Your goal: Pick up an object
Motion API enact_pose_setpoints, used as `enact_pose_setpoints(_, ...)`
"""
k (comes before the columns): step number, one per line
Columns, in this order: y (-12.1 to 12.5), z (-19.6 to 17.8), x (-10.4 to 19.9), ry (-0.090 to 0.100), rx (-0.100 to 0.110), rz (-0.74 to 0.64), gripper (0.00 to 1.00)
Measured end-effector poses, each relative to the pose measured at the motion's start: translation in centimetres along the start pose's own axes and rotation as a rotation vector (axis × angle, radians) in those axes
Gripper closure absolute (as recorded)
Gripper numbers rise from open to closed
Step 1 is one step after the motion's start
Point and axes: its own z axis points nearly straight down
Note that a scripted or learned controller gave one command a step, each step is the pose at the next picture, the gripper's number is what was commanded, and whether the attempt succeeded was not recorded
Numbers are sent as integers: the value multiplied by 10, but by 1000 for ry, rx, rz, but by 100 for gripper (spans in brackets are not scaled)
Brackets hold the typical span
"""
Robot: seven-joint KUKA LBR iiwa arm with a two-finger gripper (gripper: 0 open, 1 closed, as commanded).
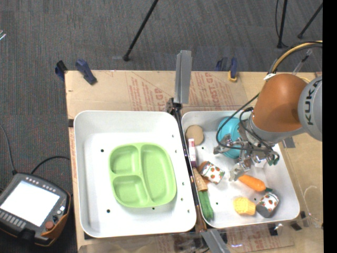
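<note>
At the right of the frame, the arm's orange band sits over the right bin (292,194), and the tool (247,159) hangs low among the objects there. Whether it is apart or together cannot be told. Just below it lies an orange carrot (251,182), with a yellow corn piece (242,205) nearer the lower edge. A teal bowl (230,136) sits partly under the wrist. The left bin (84,141) holds a green divided plate (142,174).
</note>
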Motion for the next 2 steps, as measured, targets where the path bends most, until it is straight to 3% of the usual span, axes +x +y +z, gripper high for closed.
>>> enact_pose_setpoints(1, -26, 1, 87, 0, 3, -91, 0)
enact_pose_setpoints(2, -24, -9, 84, -2, 3, -97, 100)
